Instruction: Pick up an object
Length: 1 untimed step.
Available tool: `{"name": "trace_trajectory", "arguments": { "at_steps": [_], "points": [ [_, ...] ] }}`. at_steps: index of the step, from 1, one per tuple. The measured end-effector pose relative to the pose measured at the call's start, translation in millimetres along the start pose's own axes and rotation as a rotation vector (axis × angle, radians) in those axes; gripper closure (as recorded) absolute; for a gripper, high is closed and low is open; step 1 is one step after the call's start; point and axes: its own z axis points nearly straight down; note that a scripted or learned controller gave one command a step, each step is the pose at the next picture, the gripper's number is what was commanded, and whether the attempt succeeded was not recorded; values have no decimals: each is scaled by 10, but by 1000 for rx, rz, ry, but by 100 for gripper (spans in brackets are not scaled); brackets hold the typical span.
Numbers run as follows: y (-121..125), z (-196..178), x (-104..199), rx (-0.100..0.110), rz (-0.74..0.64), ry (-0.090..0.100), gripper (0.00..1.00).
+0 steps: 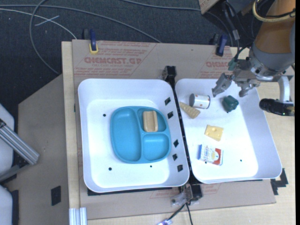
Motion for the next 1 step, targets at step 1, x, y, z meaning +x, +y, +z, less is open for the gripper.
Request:
{"name": "trace_trajectory", "arguments": {
  "at_steps": [1],
  "points": [
    [24, -81, 2, -14, -3, -2, 0]
  ]
}}
